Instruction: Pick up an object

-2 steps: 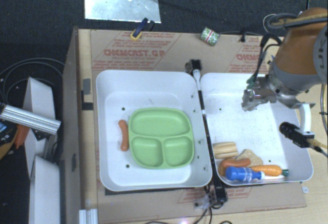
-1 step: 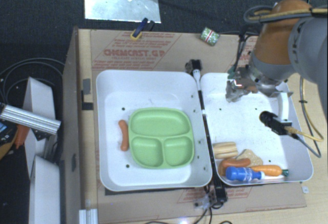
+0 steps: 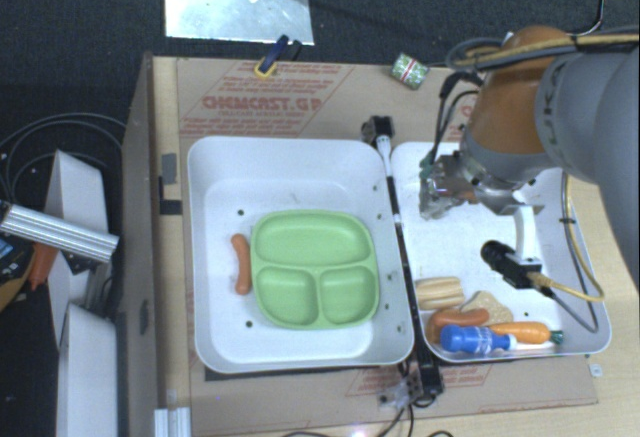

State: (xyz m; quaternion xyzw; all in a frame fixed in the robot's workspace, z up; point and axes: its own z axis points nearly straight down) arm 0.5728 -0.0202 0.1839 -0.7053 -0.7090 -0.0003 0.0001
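While reaching in from the right, seen poised over the far end of the right bin (image 3: 575,225), close to the divider between the two bins. Pictured there on the grey arm (image 3: 585,120) with the orange band: the gripper (image 3: 441,193), metal tip low over bare white floor. Cannot tell from this slanted angle how far open, nor see anything held.

Heaped well apart from the gripper, in the near left corner of the same bin: a pale bun (image 3: 438,290), a slice of toast (image 3: 492,307), a carrot (image 3: 520,332) and a blue bottle (image 3: 468,339). Crowded together and touching, bun nearest the gripper, bottle and carrot lying lengthwise along the near wall. Between gripper and pile, a stretch of bare floor, with a black fitting (image 3: 506,265) on a cable to the right of it.

Across the divider, in the left bin (image 3: 215,225): a green divided plate (image 3: 315,268) lying flat, and just beside its left edge an orange sausage (image 3: 241,263), lengthwise along the plate, far from the gripper.
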